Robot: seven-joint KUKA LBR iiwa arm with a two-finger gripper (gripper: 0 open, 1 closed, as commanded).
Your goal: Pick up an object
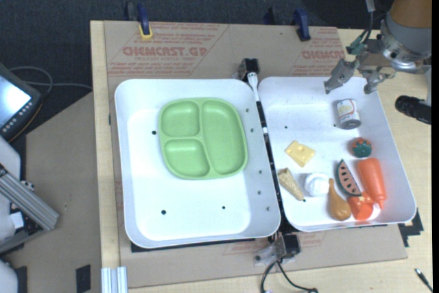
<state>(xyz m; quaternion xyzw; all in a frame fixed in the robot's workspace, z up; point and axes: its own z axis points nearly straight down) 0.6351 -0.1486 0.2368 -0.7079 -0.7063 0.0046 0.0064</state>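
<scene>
Pincer (357,79) of the grey arm hangs over the far right corner of the right bin (300,97), with its two fingers spread apart and nothing between them. One finger (337,79) is to the left, the other one to the right — both above the white floor of the bin, not touching any object.

Just near the pincer, a bit closer to the camera, lies a small can (347,113) on its side. Further down the right side is a small red and green fruit (361,146), then an orange carrot (372,178) and beside it a watermelon slice (347,178). At the near edge are a red piece (362,209), touching the carrot's end, and a brown drumstick (336,203). A white round thing (317,184) sits approx. in the middle of the near part, with a wedge of bread or cheese (291,183) by the bin's left wall. A yellow cheese slice (300,152) lies apart from the others, toward the bin centre.

The left bin (206,223) holds a green divided plate (204,138) with three compartments — it lies flat, in the far half of the bin.

Both bins stand side by side on the bench (106,147), which is covered w/ brown cardboard held by clamps (144,22) at the far edge.
</scene>
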